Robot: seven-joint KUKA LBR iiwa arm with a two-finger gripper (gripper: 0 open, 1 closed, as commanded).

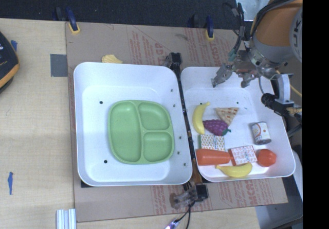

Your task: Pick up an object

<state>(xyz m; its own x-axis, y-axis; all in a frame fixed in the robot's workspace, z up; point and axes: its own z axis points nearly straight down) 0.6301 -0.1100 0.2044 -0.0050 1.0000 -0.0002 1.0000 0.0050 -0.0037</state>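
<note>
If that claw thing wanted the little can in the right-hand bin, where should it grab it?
Probably across the middle of the small can, coming straight down from above. It lies on its side in the right bin, apart from the other food, with bare floor on both long sides for the gripper to straddle. Its rounded sides could roll, so closing across the body, not the ends, seems safest.

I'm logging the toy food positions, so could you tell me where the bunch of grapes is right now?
The purple grapes lie in the right bin, near its left-centre, beside the upright banana, just below the pizza slice and above the cracker packet.
</note>
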